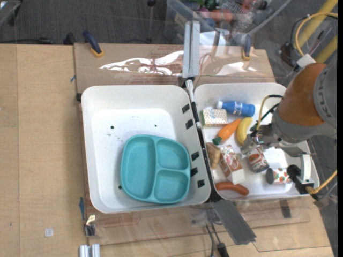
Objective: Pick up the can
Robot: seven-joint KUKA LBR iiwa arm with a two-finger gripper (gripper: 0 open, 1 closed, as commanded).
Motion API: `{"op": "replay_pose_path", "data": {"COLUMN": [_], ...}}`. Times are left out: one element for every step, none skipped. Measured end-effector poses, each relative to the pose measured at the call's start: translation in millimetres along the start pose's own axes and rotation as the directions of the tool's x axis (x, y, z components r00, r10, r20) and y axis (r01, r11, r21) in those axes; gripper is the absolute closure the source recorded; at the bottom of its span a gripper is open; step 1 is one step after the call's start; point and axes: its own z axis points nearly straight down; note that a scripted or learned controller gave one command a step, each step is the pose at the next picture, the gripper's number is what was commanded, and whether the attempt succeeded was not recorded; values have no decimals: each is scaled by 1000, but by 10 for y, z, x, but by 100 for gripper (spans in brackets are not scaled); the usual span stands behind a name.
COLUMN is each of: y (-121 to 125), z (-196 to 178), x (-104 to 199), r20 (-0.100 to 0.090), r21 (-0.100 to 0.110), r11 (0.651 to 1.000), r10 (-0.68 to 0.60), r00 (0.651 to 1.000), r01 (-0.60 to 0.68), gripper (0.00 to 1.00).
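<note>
Sitting far left of the can [258,161], in the left bin [96,116]: a teal divided plate [155,168]. Crowding the right bin [278,87] closer to the can: a box [214,116] and a blue bottle [236,108] well up-left of it, a carrot [228,131] and a banana [244,130] nearer up-left, snack packets [228,162] just beside its left, a sausage [231,187] down-left. Lying tipped in the right bin's middle, long axis seemingly slanting from upper left to lower right; looking dark red-brown with a silvery rim. Hanging directly above the can's upper end: the gripper [256,143], impossible to tell whether wide or narrow. Resting just down-right of the can: a small white container with red marks [277,176].
</note>
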Motion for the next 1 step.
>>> {"op": "replay_pose_path", "data": {"y": [401], "z": [-825], "x": [598], "r20": [-5], "r21": [21], "r11": [998], "r10": [67], "r00": [998], "r01": [-67], "gripper": [100]}}
